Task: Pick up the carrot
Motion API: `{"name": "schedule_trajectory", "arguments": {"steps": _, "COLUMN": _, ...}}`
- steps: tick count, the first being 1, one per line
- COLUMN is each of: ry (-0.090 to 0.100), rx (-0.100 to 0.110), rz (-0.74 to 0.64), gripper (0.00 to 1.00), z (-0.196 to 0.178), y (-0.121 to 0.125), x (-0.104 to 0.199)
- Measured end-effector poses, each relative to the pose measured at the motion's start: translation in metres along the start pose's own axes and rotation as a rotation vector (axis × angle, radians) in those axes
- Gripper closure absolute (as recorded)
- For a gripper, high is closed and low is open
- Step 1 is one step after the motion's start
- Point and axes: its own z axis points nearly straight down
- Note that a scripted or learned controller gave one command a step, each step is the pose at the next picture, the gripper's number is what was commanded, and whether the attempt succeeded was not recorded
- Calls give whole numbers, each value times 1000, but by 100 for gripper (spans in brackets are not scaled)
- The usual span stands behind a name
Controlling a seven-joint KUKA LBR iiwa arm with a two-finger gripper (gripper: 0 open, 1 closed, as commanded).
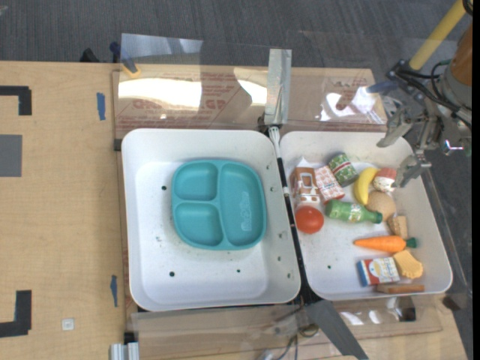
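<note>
The orange carrot [381,242] with its green stub lies flat in the right bin [330,276], toward the bin's front right, pointing left. My gripper [398,160] hangs above the far right corner of that bin, well behind the carrot and apart from it. Its two metal fingers [391,134] are spread open with nothing between them.
Around the carrot lie a yellow cheese wedge [409,263], a small box [379,271], a green bottle [352,213], a red tomato [309,219], a banana [365,184], a green can [343,168] and several packets. The left bin [142,201] holds a teal divided plate [220,203].
</note>
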Motion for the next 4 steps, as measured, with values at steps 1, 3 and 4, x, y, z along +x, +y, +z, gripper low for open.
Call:
{"name": "schedule_trajectory", "arguments": {"steps": 1, "ry": 6, "rx": -1, "rz": -26, "gripper": 0, "z": 69, "y": -9, "x": 63}}
{"name": "schedule_trajectory", "arguments": {"steps": 3, "ry": -10, "rx": 2, "rz": 27, "gripper": 0, "z": 179, "y": 36, "x": 104}}
{"name": "schedule_trajectory", "arguments": {"steps": 4, "ry": -21, "rx": 4, "rz": 25, "gripper": 100, "z": 166, "y": 36, "x": 100}}
